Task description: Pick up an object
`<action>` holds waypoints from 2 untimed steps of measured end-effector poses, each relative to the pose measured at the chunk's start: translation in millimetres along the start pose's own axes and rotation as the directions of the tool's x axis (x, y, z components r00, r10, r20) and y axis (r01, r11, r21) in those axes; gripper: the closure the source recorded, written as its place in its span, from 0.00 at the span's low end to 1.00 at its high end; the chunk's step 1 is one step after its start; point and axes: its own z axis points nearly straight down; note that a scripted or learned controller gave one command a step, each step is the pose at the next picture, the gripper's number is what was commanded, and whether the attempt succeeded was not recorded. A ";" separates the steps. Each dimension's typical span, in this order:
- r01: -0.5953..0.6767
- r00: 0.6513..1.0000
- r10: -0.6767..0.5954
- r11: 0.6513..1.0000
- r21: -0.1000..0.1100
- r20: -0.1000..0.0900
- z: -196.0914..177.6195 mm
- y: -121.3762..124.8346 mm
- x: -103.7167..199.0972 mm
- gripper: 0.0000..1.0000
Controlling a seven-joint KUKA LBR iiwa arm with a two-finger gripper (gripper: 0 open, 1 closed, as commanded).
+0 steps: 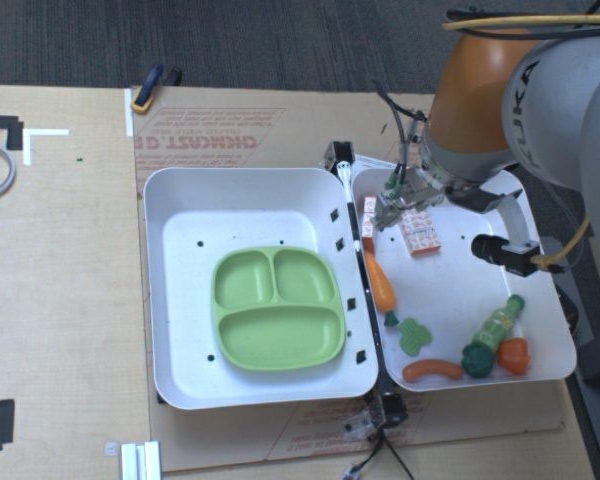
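In the right bin, near its upper left corner, a small red-and-white box is seen just beside the gripper. Whether the fingers are released or clenched cannot be told. The box is judged light and stiff, best taken across its narrow sides.

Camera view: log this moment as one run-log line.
arm: over right bin far end | gripper: beside small box | grasp: none seen | left bin: green plate

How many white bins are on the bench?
2. The left bin holds a green plate; the right bin, touching it, holds toy food beneath the arm. None seems hidden.
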 end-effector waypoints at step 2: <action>0.222 0.975 -0.222 0.975 -0.001 0.000 -0.2 -54.0 -60.5 0.00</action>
